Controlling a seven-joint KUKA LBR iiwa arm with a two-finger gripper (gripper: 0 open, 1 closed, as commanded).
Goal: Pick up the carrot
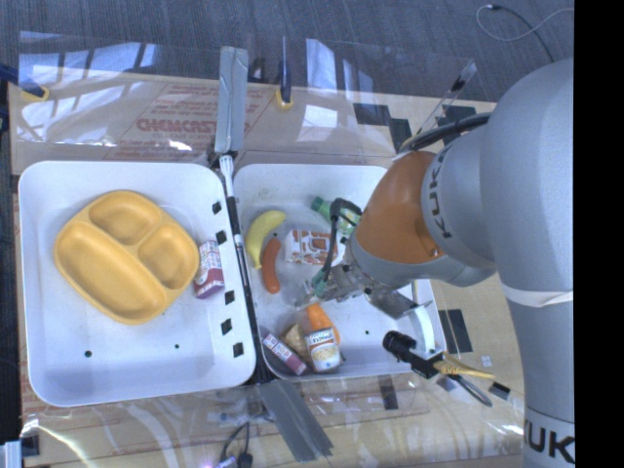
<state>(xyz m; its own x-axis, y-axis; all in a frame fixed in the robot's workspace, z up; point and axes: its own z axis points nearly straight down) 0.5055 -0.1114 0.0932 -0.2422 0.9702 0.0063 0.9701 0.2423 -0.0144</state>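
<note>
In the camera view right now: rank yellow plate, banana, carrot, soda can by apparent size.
1. yellow plate, by far the largest
2. banana
3. carrot and soda can: look alike, not ranked

Glossy yellow plastic tray (125, 254) — smooth white bins (58, 359)

2 bins (39, 378), 1 carrot (270, 265), 1 banana (259, 233)

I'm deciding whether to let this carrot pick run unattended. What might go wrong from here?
The carrot lies right beside the banana, so the gripper might catch both. It also sits near the bin wall, which may block a descent. The juice bottle below could get knocked.
</note>
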